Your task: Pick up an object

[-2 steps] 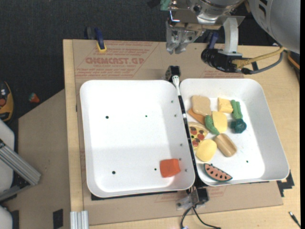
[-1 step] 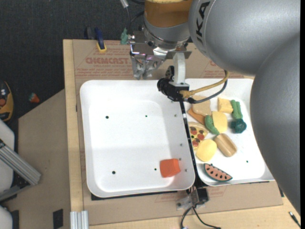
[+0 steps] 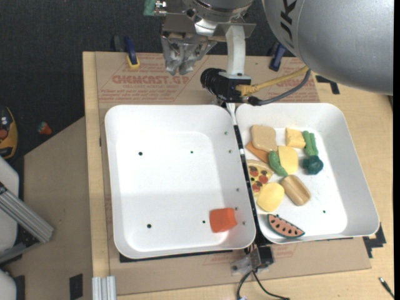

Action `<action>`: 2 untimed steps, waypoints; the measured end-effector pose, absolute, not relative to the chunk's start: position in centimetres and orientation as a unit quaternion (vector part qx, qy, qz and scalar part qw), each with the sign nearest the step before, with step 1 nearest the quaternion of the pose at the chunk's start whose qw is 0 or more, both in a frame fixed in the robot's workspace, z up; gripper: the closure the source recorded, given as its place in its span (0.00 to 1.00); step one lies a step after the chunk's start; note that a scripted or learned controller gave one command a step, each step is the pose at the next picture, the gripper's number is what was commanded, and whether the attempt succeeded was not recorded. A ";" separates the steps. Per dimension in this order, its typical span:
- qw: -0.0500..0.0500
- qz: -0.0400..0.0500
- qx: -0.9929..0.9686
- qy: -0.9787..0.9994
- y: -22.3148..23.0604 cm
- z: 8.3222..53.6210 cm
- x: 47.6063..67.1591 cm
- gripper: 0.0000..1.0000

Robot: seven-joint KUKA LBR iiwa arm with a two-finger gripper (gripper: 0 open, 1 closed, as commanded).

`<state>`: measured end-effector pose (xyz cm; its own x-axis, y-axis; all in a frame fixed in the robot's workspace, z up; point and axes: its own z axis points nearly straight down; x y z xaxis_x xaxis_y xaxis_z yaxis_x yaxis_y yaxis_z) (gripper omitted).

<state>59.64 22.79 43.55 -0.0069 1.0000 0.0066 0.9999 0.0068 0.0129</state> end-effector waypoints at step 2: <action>-0.003 -0.006 0.708 0.707 22.4 41.8 56.4 1.00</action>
<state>56.38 22.40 41.77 0.0015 1.0000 -0.0047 0.9999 -0.0016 -0.0135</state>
